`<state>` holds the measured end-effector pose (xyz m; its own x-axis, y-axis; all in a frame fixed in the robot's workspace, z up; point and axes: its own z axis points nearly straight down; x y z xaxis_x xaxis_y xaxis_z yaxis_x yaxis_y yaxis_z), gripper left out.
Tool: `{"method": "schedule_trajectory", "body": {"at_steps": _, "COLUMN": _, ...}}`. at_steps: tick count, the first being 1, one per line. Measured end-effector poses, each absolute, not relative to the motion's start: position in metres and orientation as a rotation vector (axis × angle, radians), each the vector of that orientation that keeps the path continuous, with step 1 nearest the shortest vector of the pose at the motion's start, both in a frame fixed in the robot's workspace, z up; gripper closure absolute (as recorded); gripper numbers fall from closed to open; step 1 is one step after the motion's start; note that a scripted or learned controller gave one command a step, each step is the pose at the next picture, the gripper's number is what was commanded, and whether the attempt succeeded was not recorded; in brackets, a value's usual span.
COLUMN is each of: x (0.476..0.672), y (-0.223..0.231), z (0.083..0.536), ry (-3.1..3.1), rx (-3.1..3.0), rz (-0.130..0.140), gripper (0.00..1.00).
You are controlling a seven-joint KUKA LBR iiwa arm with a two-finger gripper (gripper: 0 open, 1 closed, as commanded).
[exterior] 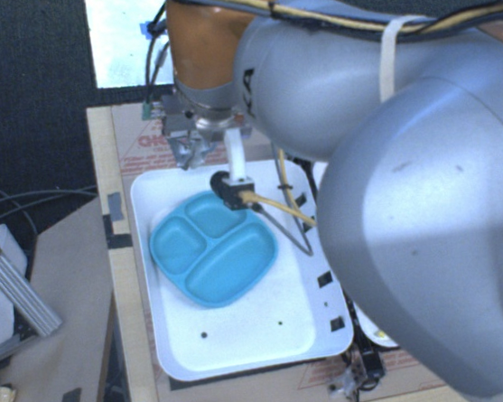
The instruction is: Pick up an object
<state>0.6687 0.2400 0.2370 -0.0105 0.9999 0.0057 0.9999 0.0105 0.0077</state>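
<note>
Arm [389,133] is seen reaching in from the right, its grey bulk taking up most of the right half of the view; the orange band [208,28] sits near the top centre, with the wrist pointed downward below it. Gripper [198,149] is held at the far edge of the left bin [242,342], just above the rim. A white finger-like piece [236,156] is seen hanging down beside it, ending at a dark fitting [230,191] from which a yellowish cable [275,209] runs off to the right. The state of the end effector cannot be told from this angle; nothing is seen held by it.

Hidden or unclear: the right bin [377,335] is almost wholly covered by the arm, only a sliver of its near edge being visible. The gripper is small and shadowed against the cardboard border [144,140]. The dark fitting overlaps the far rim of the plate; whether contact is made cannot be judged.

Containers: the left bin is shallow and white. One object is held in it, a blue divided plate [212,248] with three compartments, lying flat in the far-left part of the bin, turned at an angle to the bin's walls. Two small dark specks [204,335] are noted on the bin floor nearer the camera
</note>
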Motion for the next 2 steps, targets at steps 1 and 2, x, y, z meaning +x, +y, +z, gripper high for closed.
{"method": "schedule_trajectory", "body": {"at_steps": 1, "x": 0.617, "y": 0.235, "z": 0.248, "ry": 2.225, "rx": 2.22, "rz": 0.002, "gripper": 1.0}}
{"method": "schedule_trajectory", "body": {"at_steps": 2, "x": 0.554, "y": 0.205, "z": 0.2, "ry": 2.224, "rx": 2.226, "rz": -0.013, "gripper": 1.0}}
